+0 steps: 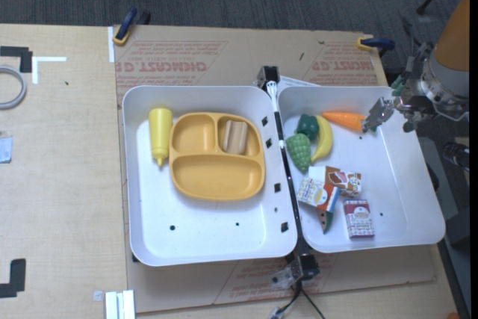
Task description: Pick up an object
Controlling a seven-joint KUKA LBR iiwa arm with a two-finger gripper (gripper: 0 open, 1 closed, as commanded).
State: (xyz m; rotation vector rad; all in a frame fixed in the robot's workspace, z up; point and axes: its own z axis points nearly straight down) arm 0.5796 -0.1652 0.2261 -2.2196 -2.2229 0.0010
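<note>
My gripper (390, 118) hangs over the far right part of the right bin (403, 198), open, with nothing between its fingers. An orange carrot (342, 119) lies just left of the left fingertip (372, 119); I cannot tell if they touch. Further left lie a yellow banana (324, 140), a dark green vegetable (307, 125) and a light green bumpy fruit (299, 151). Small printed cartons (312, 189) (344, 181) (359, 219) and a dark tool with a red tip (328, 214) lie in the bin's near left part.
The left bin (149, 220) holds a yellow divided plate (216, 168) with a tan block (235, 136) in one compartment, and a yellow bottle (159, 134) beside it. The bins stand on cardboard (194, 60). Blue clamps (125, 25) (379, 44) sit at its far corners.
</note>
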